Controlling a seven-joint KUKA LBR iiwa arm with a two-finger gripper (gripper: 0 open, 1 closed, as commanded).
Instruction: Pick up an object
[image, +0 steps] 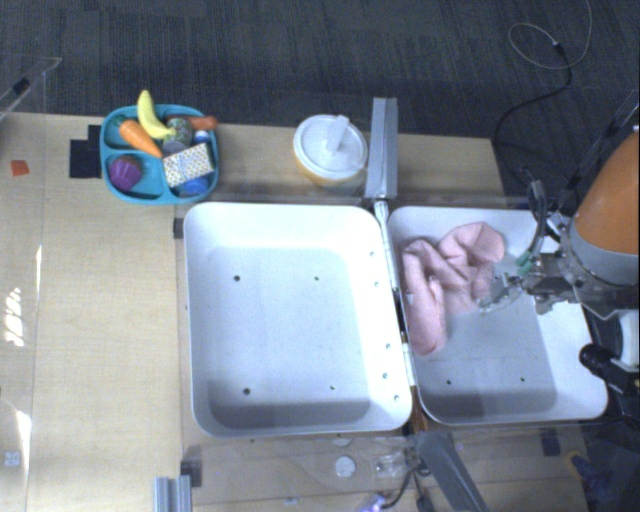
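Note:
A crumpled pink cloth (443, 277) lies in the left half of the right bin (520, 395), bunched against the wall between the bins. My gripper (503, 287) reaches in from the right and hangs low over the bin, right at the cloth's right edge. A fold of the cloth sits just beside its tip; whether they touch is unclear. The arm's orange band (610, 205) rises at the right edge of the view.
The left bin (290, 320) stands beside the right one. Behind the bins, a blue tray (155, 150) of toy food sits at the back left and a white lidded cup (331, 147) near the divider post (381, 150). Cables run at the right.

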